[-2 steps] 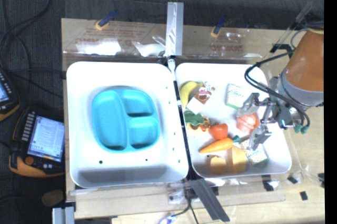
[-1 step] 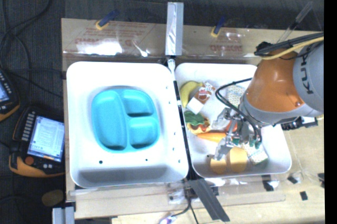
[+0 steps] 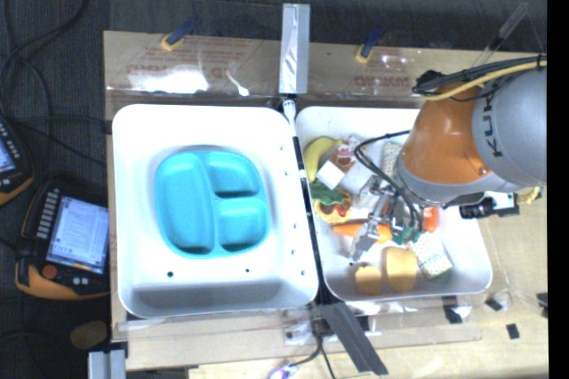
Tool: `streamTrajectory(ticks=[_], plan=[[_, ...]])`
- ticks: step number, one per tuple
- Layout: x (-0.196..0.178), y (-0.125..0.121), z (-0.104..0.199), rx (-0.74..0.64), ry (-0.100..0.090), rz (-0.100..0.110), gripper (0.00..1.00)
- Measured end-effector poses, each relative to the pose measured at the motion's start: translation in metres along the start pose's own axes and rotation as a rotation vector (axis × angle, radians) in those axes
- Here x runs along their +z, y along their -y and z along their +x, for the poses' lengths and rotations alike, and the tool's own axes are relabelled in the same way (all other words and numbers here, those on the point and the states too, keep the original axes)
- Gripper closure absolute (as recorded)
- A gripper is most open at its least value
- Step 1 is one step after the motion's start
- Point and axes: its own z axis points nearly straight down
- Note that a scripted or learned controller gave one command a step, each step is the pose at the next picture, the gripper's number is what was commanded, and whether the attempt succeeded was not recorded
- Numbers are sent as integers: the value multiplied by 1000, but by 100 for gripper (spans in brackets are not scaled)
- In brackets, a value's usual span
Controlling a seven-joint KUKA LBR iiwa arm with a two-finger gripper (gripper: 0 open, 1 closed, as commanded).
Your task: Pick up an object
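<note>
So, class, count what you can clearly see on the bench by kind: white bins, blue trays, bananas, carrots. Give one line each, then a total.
White bins: 2, the left bin and the right bin
Blue trays: 1, the blue tray in the left bin
Bananas: 1, the banana
Carrots: 1, the carrot
Total: 5

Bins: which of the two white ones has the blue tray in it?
The left bin. It holds the blue tray; the right bin holds mixed toy food.

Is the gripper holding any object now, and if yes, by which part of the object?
It cannot be told. The gripper is low in the right bin, among the toy food near an orange piece, but no object is clearly seen in its hold.
</note>
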Motion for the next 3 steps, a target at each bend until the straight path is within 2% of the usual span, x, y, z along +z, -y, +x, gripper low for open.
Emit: streamTrajectory(ticks=[1, 2, 3], plan=[[-11, 0, -4, -1, 11, 2, 100], [-92, -84, -22, 218, -11, 4, 100], [-91, -107, -34, 413, -9, 7, 100]])
